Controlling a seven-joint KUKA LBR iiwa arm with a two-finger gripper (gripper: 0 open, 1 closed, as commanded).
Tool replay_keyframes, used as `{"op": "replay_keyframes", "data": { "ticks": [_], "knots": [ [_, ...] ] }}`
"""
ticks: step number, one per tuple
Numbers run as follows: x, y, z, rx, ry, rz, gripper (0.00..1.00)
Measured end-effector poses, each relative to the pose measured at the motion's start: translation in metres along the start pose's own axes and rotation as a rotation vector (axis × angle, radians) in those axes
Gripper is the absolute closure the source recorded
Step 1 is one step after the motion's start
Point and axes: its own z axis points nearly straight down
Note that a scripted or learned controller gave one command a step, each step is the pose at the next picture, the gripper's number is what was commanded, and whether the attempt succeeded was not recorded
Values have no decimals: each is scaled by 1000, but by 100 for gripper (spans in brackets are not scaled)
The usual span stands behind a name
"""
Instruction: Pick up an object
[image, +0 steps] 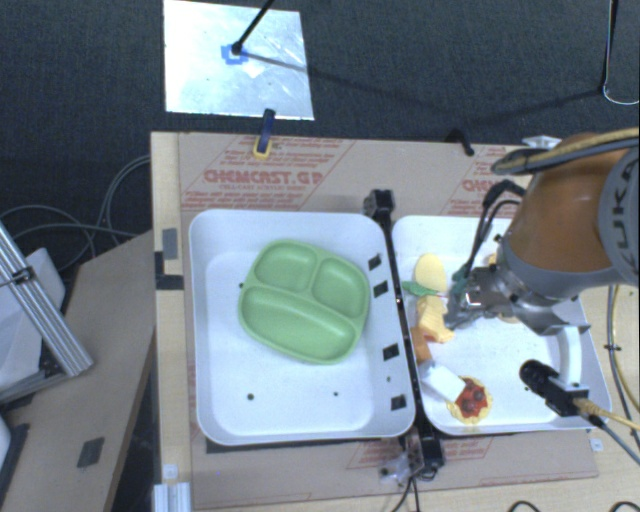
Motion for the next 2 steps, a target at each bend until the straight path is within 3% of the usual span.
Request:
{"op": "replay_keyframes", "data": {
  "ticks": [2],
  "knots": [
    [-3,-1,12,-1,-1,5,100]
  ]
}}
